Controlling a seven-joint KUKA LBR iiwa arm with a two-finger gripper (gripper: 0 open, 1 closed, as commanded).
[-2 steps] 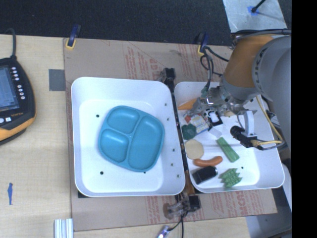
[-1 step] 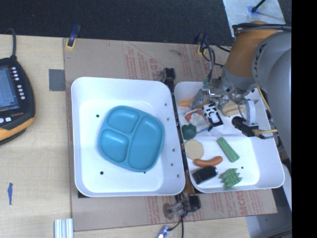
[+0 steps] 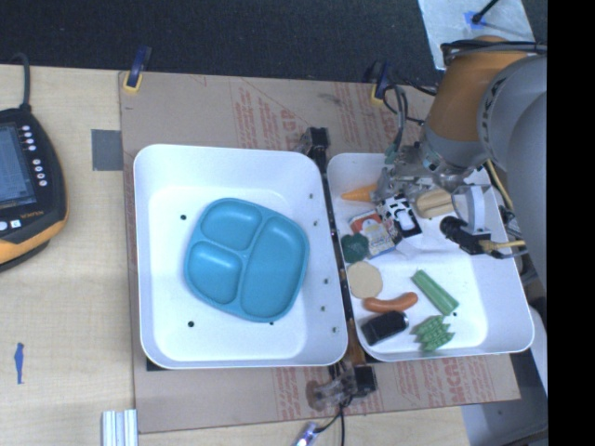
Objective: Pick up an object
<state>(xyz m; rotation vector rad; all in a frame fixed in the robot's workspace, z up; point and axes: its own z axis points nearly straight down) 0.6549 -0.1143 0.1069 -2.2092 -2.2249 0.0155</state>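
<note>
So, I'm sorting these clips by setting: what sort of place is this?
Most likely a robotics lab bench set up for grasping trials: two white bins on taped-down cardboard, toy food such as a sausage in the right one, and a teach pendant lying at the left.

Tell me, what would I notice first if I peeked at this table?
A big blue plate with three sections, lying in the left bin. Next, the grey and orange arm reaching down into the right bin's far end. Near that bin's front lie toy foods: a carrot, a sausage and a green stick.
</note>
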